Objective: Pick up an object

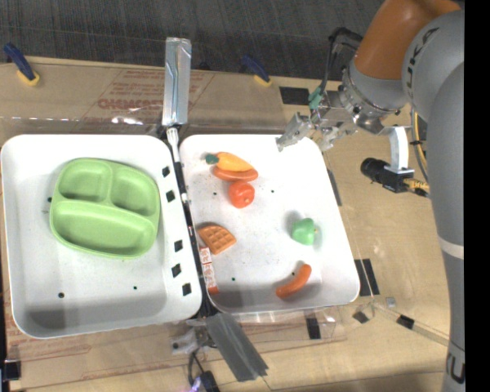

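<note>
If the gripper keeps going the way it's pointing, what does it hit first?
Probably the carrot: the gripper points left across the right bin, though depth is unclear and it may pass above.

A grey KUKA arm with an orange band (396,27) reaches in from the right, its two-finger gripper (298,133) poised above the far right corner of the right white bin (327,256). Inside lie an orange toy carrot (233,165), a red toy tomato (242,193), a brown toy waffle (216,238), a green toy pepper (305,231) and a red-orange toy sausage (294,281). The left white bin (24,284) holds a light green compartment tray (106,207).
</note>
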Tool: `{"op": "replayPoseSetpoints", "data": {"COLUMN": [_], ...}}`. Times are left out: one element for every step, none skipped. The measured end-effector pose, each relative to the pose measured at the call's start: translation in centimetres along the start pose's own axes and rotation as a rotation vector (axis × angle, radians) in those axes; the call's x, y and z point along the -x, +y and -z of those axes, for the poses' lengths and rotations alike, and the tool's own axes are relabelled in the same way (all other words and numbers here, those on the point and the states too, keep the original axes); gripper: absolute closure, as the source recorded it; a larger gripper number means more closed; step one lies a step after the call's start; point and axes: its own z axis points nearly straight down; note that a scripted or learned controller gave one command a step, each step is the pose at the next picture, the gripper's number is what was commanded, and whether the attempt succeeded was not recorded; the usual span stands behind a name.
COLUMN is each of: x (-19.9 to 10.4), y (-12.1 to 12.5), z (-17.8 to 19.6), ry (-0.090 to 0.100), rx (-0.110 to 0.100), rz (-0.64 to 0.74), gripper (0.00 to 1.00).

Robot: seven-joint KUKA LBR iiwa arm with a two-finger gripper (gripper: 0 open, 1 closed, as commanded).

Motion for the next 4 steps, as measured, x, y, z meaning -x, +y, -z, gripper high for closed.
{"op": "replayPoseSetpoints", "data": {"x": [-1.7,-1.8,-0.5,-0.5], "y": [0.6,0.7,2.0,2.0], "z": [-14.2,-13.0,-4.8,-4.8], "ry": [0.002,0.001,0.000,0.001], "rx": [-0.004,-0.003,0.004,0.003], "rz": [-0.142,-0.137,-0.331,-0.331], "gripper": [0.00,1.00,1.00,0.00]}}
